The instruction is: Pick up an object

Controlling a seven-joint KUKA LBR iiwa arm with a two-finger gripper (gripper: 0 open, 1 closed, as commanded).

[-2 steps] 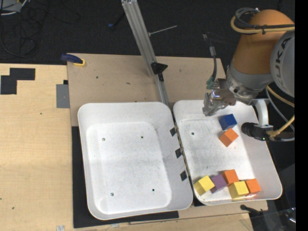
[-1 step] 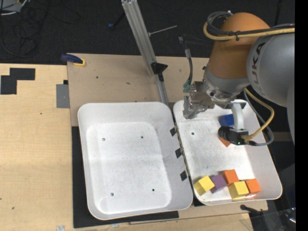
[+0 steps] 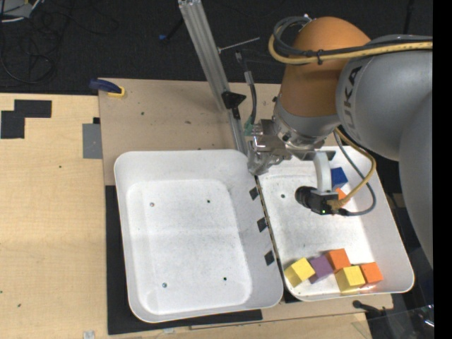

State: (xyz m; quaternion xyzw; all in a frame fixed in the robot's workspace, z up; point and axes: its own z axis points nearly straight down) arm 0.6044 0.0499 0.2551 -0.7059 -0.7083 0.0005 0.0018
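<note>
Several small blocks lie in the right bin (image 3: pixel 395 274). At its near edge sit a yellow block (image 3: pixel 300 270), a purple block (image 3: pixel 322 266), an orange block (image 3: pixel 339 258), a second yellow block (image 3: pixel 349 278) and a second orange block (image 3: pixel 371 272). A blue block (image 3: pixel 339 176) and a small orange piece (image 3: pixel 343 192) lie further back, partly hidden by the arm's cables. My gripper (image 3: pixel 262 155) hangs over the right bin's far left corner, close to the divide between the bins and well away from the blocks. Nothing shows in its grasp.
The left bin (image 3: pixel 141 168) lies beside the right one. A slanted aluminium post (image 3: pixel 210 62) rises just behind the gripper. A black cable fitting (image 3: pixel 315 199) hangs from the wrist over the right bin. A blue and yellow clamp (image 3: pixel 106 87) sits at the bench's far left corner.
</note>
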